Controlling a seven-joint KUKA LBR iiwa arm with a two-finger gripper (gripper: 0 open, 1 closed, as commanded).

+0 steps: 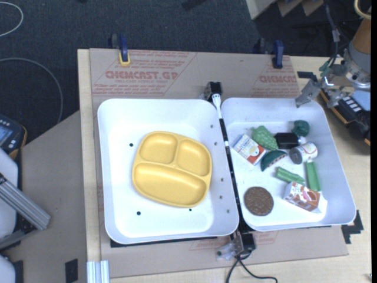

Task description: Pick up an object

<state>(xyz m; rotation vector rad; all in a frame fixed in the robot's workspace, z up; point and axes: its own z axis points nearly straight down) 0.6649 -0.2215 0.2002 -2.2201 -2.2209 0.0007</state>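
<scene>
My gripper hangs open over the back right corner of the right bin, with nothing between its fingers. In that bin, below and left of the gripper, lie several small objects. At the back are a dark green ball, a black block, a green bumpy piece and a small white and red carton. A white ball, a teal wedge and two green sticks lie mid-bin. A brown disc and a red and white carton lie at the front.
The left bin holds a yellow divided plate. Both bins sit on a cardboard sheet held by blue clamps at the back. A black cable clip sits between the bins at the back edge.
</scene>
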